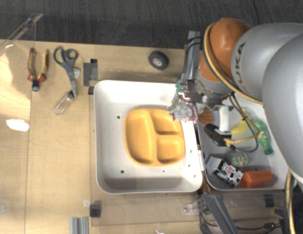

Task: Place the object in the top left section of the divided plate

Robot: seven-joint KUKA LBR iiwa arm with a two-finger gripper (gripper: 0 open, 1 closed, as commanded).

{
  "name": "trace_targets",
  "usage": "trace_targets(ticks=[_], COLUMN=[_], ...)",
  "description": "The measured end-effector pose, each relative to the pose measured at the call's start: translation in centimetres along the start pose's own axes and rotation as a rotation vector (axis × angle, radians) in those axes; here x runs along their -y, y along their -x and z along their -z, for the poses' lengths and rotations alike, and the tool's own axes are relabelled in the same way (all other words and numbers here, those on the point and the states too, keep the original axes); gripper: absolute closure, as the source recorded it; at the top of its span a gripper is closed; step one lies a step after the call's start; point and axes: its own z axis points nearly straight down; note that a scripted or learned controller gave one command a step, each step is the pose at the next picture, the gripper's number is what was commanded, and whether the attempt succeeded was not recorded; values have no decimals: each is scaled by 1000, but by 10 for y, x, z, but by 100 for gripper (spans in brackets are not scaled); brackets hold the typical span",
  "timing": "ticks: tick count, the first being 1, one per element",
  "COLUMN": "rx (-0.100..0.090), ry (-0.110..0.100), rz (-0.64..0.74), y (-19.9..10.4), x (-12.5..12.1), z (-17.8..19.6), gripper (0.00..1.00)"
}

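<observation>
A yellow divided plate (141, 136) lies in the left white bin (112, 169). It has one long section on its left and two smaller sections on its right. My gripper (182, 109) hangs over the plate's upper right corner, at the wall between the two bins. A small pink and white object (186, 114) sits right at the gripper's tip, above the plate's upper right section. The view is too blurred to tell whether the object is held.
The right bin (210, 179) holds a green bottle (262, 133), a yellow item (241, 128), an orange-red item (256, 178), a black and white box (227, 170) and a small can (237, 157). Scissors (68, 65), pliers (36, 67) and a tape roll (159, 59) lie on the bench.
</observation>
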Motion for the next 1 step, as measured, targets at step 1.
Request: trace_targets(ticks=[1], rx=[0], ry=[0], rz=[-1], y=[0], x=[0], z=[0], gripper=[0])
